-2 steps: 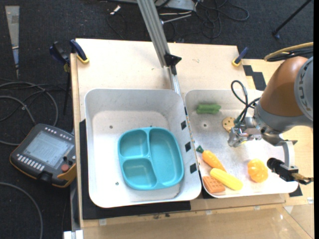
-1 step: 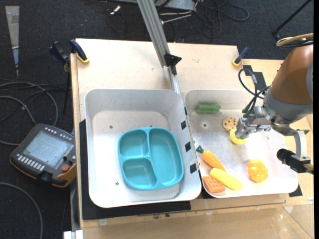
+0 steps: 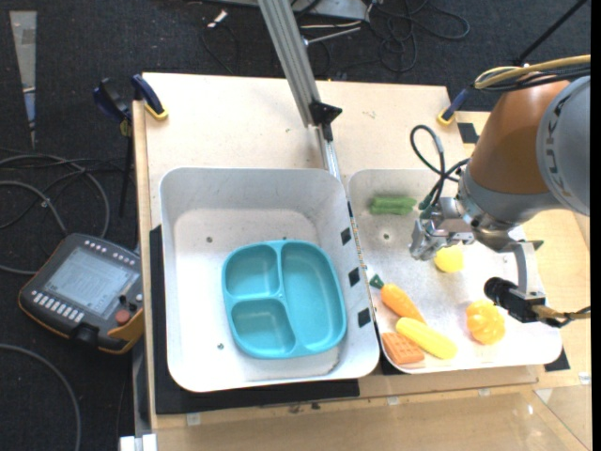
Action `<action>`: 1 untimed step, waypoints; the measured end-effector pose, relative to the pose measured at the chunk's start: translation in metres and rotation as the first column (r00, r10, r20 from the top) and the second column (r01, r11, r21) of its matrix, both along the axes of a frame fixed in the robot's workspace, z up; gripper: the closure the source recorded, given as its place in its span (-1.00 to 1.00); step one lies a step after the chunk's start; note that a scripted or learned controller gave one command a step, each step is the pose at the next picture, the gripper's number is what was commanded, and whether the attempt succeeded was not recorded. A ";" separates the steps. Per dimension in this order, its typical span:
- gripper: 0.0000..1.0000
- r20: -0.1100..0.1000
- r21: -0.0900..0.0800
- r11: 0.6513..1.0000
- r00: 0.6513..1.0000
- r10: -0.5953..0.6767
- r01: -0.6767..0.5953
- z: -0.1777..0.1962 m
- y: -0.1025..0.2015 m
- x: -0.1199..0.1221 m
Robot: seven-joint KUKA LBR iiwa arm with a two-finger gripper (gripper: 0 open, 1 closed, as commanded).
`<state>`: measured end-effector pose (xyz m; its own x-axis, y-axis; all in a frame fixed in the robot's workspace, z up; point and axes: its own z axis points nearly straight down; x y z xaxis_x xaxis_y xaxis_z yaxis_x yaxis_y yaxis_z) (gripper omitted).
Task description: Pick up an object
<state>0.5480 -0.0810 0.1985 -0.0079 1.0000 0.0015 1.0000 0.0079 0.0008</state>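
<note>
Two white bins sit on a wooden bench [image 3: 235, 111]. Nearest lie a waffle piece [image 3: 402, 348], a corn cob [image 3: 425, 337] and a carrot [image 3: 402, 302]. Farther back, the gripper [image 3: 430, 242] is low beside a small yellow lemon [image 3: 450, 260]. Its jaws cannot be told. Nothing looks lifted yet.

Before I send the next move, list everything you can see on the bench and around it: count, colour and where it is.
left bin: 1, white, left half of bench
divided tray: 1, teal, in left bin
right bin: 1, white, right half of bench
green piece: 1, green, far part of right bin
round yellow piece: 1, yellow, mid right bin, beside gripper
carrot: 1, orange, near left of right bin
corn: 1, yellow, near edge
waffle-like piece: 1, orange, near corner
yellow pepper: 1, yellow, near right
pendant: 1, grey-orange, floor left of bench
gripper: 1, metal, low over right bin
</note>
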 end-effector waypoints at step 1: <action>1.00 0.002 0.000 1.000 1.000 0.000 0.000 0.017 0.050 0.005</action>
<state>0.5528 -0.0308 0.2151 -0.0076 1.0000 0.0018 1.0000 0.0076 0.0032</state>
